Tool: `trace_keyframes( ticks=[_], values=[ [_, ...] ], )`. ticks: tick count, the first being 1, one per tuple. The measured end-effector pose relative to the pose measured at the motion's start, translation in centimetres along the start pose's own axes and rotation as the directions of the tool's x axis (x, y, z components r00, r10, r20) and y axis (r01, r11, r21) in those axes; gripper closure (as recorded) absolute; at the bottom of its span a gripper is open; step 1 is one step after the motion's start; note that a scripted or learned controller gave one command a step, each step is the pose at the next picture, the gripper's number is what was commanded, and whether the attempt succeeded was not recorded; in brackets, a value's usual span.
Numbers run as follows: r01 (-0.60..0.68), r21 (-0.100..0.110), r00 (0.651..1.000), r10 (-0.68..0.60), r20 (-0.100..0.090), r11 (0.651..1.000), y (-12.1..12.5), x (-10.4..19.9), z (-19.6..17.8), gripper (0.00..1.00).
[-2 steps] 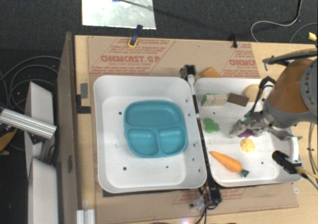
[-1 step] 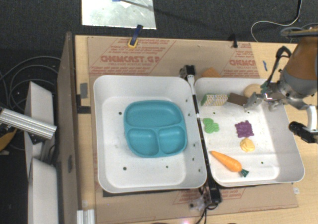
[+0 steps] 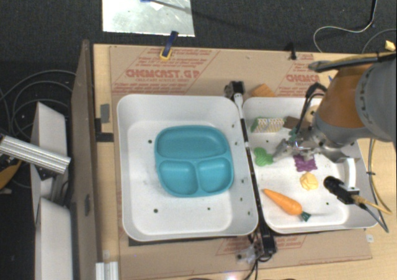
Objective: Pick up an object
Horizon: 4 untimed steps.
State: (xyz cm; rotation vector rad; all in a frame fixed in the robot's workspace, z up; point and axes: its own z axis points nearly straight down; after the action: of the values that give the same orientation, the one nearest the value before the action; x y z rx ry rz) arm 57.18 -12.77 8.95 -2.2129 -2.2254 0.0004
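Purple lump [image 3: 304, 162] lay in the right bin [image 3: 322, 220], just at 4 o'clock from the gripper [image 3: 289, 146] and close under the wrist. The gripper hung low over the middle of that bin. Whether it was apart or together could not be told, and nothing showed clamped in it.

At 8 o'clock from the gripper, near the bin's left wall, sat a green piece [image 3: 263, 158]. A speckled block [image 3: 268, 125] lay at 11 o'clock, toward the bin's far wall. A yellow lump [image 3: 309, 180] sat at 5 o'clock, just beyond the purple one. An orange carrot [image 3: 284, 202] lay at 6 o'clock near the front wall, its green tip pointing to 4 o'clock. That made five loose things in this bin, one of each kind.

The arm [image 3: 353, 99] reached in from 3 o'clock, its grey body and orange band bent down over the bin's right half.

Outward at 9 o'clock stood the left bin [image 3: 136, 167], holding one teal plate [image 3: 192, 161] with three compartments. Both bins rested on a brown board [image 3: 186, 61] printed in red with "CHEMCAST GP", readable once at 12 o'clock from the left bin and in part behind the right bin. One orange wedge [image 3: 263, 90] lay on the board just past the right bin's far rim.
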Motion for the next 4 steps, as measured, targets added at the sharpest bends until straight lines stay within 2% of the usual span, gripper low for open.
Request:
trace_keyframes(
  ticks=[1, 2, 3, 4],
  values=[
    [-0.005, -0.008, 1.0, 0.005, 0.005, 1.0, 2.9, -5.3, 0.1, 0.0],
    [-0.003, 0.016, 1.0, 0.004, -0.006, 1.0, 9.6, -6.6, 0.3, 0.0],
    [-0.001, -0.003, 1.0, 0.001, 0.003, 1.0, 9.7, -5.1, 0.4, 0.0],
    [0.001, -0.003, 1.0, 0.0, 0.005, 1.0, 9.7, -5.2, -0.6, 1.0]
  ],
)
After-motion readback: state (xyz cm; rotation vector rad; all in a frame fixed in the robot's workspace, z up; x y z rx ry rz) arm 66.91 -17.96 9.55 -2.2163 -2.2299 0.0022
